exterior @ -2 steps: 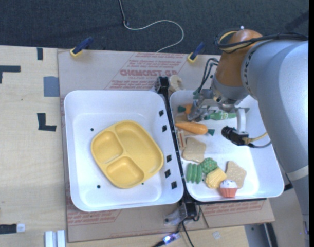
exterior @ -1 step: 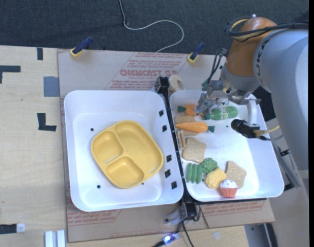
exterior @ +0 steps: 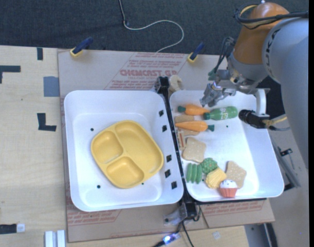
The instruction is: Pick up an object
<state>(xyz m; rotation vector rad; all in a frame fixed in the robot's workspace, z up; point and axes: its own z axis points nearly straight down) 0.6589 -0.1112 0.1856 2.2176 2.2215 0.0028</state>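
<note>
My gripper (exterior: pixel 210 99) hangs over the back of the right bin (exterior: pixel 261 161), just above the gap between a small orange carrot (exterior: pixel 190 109) and a green bottle (exterior: pixel 222 113). Nothing shows in its grasp. A second, longer carrot (exterior: pixel 191 126) lies just in front of them. Further forward in the same bin lie a slice of toast (exterior: pixel 194 150), a green vegetable (exterior: pixel 208 164), a dark green pod (exterior: pixel 193 173), a yellow piece (exterior: pixel 216 178), a cupcake (exterior: pixel 228 189) and another toast slice (exterior: pixel 236 173).
The left bin (exterior: pixel 77 138) holds a yellow divided tray (exterior: pixel 127 153). A black divider rail (exterior: pixel 170 133) runs between the bins. The arm's black cable and fitting (exterior: pixel 252 118) hang over the right bin's back right corner. Cardboard lies under both bins.
</note>
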